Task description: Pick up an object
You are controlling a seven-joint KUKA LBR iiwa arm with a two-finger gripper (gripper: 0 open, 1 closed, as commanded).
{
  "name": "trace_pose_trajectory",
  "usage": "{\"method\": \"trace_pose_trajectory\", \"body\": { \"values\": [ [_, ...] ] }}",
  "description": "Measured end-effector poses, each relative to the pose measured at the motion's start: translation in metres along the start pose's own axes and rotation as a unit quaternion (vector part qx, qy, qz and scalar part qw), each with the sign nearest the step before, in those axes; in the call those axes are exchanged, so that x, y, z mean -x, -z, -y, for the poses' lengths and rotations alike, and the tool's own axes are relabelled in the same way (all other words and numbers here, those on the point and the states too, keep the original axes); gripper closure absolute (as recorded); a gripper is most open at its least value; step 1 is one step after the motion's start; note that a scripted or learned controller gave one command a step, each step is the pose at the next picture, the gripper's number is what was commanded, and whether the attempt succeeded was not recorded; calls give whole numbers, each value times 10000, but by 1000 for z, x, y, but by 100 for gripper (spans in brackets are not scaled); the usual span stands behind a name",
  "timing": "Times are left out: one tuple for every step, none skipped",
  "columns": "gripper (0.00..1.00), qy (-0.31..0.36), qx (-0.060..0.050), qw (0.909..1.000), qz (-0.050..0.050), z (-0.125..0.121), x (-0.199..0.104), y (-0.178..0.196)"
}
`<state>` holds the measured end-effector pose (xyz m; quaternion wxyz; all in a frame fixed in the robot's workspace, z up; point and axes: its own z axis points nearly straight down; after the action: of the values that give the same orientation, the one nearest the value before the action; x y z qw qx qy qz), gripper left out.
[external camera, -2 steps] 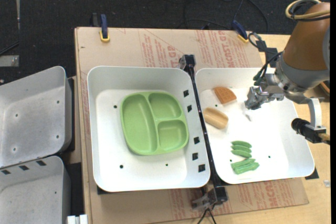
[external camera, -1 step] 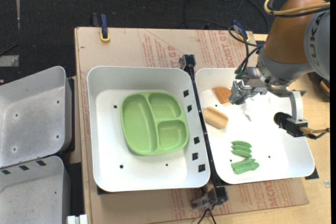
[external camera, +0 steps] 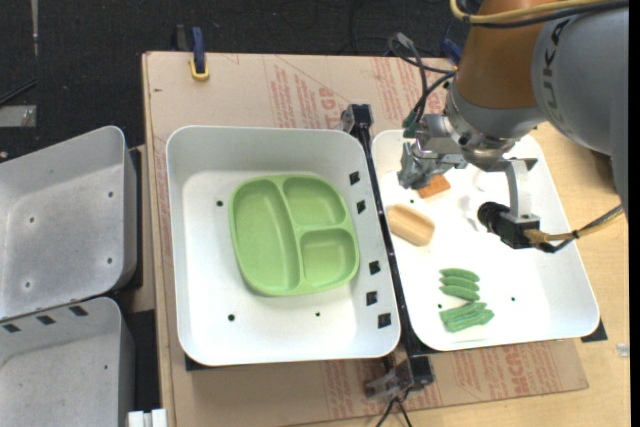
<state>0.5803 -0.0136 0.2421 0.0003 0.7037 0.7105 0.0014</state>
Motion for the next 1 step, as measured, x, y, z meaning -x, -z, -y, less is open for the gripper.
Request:
{"method": "trace_pose_trajectory", "body": {
  "values": [
    [100, -8, -11, 10000, 3, -8, -49, -13]
  ]
}}
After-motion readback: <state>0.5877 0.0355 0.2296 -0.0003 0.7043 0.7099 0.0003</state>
